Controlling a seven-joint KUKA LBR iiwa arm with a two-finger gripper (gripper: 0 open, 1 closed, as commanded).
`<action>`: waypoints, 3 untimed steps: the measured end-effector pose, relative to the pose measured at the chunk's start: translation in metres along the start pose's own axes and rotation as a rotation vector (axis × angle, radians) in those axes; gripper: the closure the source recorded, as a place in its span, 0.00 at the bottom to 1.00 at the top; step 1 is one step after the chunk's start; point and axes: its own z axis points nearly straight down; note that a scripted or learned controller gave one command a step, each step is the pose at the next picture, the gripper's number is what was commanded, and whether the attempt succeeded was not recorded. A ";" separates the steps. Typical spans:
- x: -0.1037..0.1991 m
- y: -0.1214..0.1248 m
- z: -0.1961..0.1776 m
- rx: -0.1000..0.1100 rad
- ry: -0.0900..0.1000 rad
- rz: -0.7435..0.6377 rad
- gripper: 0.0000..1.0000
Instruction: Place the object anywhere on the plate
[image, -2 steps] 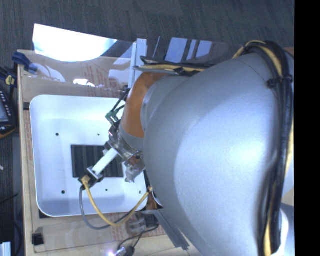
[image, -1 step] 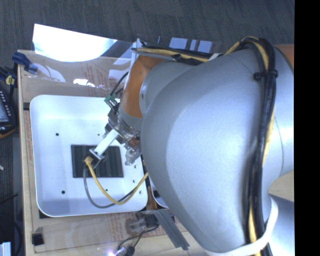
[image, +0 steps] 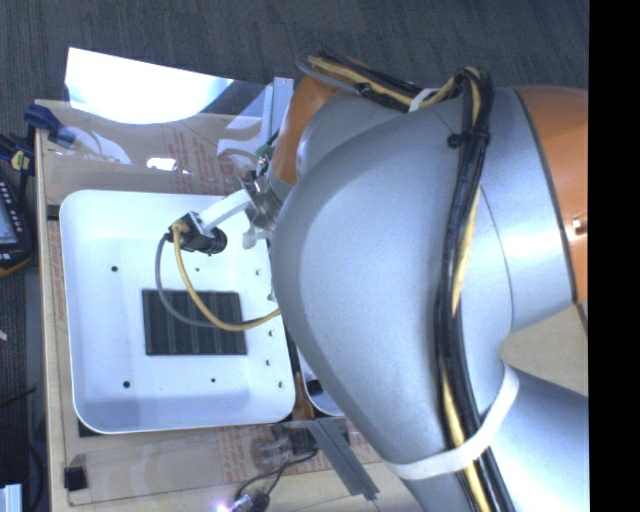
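Observation:
A dark ribbed rectangular slab (image: 195, 322) lies flat in the middle of the left white bin (image: 90, 300). My gripper (image: 258, 212) sits at that bin's upper right edge, above and to the right of the slab and apart from it; the bulky grey arm (image: 400, 270) covers most of it. A pale curved rim (image: 318, 402), possibly the plate, peeks out under the arm at the lower middle, just right of the left bin. The arm hides the right bin.
The arm reaches in from the right and takes up the right half of the view. A bright white sheet (image: 140, 90) lies beyond the bench's far edge. Small clutter and cables sit along the left edge (image: 12, 200) and the near edge (image: 270, 450).

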 end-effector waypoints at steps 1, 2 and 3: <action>0.039 -0.055 -0.057 0.003 0.001 -0.234 1.00; 0.073 -0.108 0.010 0.001 -0.001 -0.103 1.00; 0.056 -0.035 -0.015 -0.001 0.001 0.038 1.00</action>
